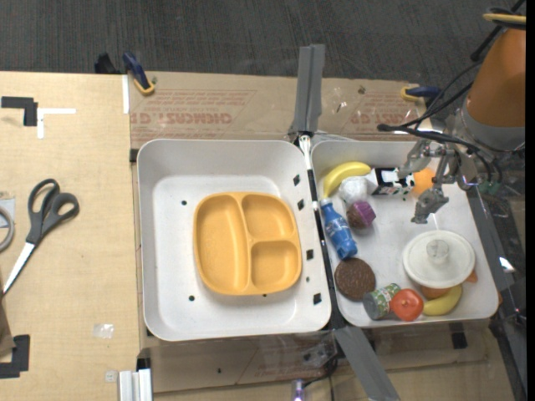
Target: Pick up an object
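The gripper (428, 192) hangs over the right bin (478, 224), toward two o'clock, pinching a small orange piece (425, 179) between its fingers; the pick looks made, lifting clear remains. On the desk, cardboard (217, 111) at twelve o'clock bears upside-down red lettering, not readable.

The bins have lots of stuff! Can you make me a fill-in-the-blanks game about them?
1. The yellow tray lies in the ____ bin.
2. The blue bottle lies beside the bin's ____ wall.
3. The tomato is colored ____.
4. The claw hangs over the ____ bin.

Missing words: left, left, red, right
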